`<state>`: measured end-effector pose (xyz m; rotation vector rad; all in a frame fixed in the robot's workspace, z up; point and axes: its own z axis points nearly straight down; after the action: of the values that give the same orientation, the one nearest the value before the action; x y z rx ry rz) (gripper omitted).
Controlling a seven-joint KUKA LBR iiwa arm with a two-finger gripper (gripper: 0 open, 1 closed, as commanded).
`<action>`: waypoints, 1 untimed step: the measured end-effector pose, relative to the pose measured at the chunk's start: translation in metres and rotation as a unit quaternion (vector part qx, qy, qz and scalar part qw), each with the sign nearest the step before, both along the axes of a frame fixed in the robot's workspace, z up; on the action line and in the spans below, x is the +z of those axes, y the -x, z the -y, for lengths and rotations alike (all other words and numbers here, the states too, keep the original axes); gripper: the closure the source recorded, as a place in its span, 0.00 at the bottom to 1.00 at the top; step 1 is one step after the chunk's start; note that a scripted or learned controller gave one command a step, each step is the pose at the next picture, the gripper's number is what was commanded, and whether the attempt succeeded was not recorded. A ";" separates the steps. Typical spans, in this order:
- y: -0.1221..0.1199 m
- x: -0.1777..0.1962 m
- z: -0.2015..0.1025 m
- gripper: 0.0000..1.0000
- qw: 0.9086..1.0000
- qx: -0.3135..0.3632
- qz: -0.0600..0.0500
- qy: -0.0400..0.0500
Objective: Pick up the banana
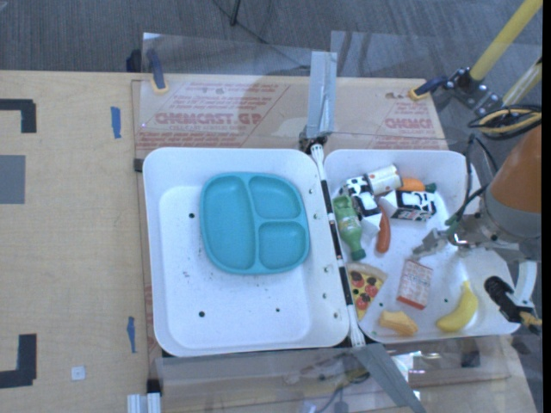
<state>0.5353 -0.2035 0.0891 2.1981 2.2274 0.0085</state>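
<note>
L bin held just a teal divided plate, three compartments, sat toward the back. R bin was crowded: banana lay near the front R corner, beside an orange wedge and a pizza slice; green bottle, red sachet, carrot-like piece and black-and-white cartons further back. Gripper hung over the R bin's R side, behind the banana, apart from it. Couldn't tell its opening; nothing seen in it.
</note>
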 end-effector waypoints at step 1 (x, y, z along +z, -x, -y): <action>0.051 0.015 0.013 0.00 0.999 -0.047 -0.007 -0.008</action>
<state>0.4842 -0.2168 0.1039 2.3162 2.1363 0.0102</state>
